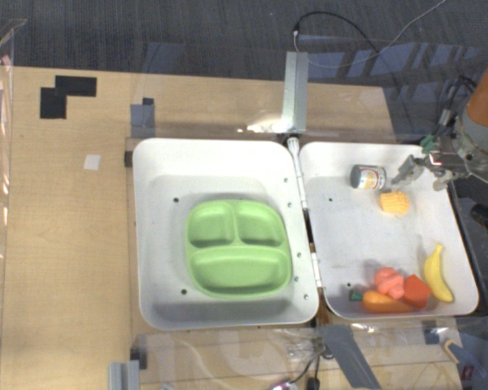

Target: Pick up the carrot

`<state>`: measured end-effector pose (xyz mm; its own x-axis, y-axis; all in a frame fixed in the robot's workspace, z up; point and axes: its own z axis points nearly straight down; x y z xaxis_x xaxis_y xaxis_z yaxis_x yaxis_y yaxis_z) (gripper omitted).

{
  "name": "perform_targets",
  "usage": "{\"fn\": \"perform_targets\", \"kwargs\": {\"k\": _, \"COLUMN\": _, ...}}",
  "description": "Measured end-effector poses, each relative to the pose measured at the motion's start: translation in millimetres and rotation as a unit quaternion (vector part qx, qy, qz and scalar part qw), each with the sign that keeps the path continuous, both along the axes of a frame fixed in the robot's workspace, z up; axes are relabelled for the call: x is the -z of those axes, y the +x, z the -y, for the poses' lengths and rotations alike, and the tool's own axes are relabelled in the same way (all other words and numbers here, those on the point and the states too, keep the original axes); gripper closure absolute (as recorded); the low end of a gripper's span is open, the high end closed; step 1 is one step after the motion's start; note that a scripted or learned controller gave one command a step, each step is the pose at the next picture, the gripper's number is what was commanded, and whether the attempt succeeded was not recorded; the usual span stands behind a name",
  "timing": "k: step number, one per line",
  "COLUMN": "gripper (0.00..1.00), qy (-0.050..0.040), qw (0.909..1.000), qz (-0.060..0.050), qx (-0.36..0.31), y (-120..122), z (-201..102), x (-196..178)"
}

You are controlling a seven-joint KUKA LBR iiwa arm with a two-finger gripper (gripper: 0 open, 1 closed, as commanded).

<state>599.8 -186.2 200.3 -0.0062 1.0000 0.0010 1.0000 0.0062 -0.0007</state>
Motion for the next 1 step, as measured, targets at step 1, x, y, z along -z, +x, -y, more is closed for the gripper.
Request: {"fn": "perform_targets", "kwargs": {"k": 1, "gripper": 0.0, "qy": 0.0003, "qw": 0.9992, "qz": -0.001, "qx": -0.039, "y": -60.2, "z": 19.8, "x": 98.6}}
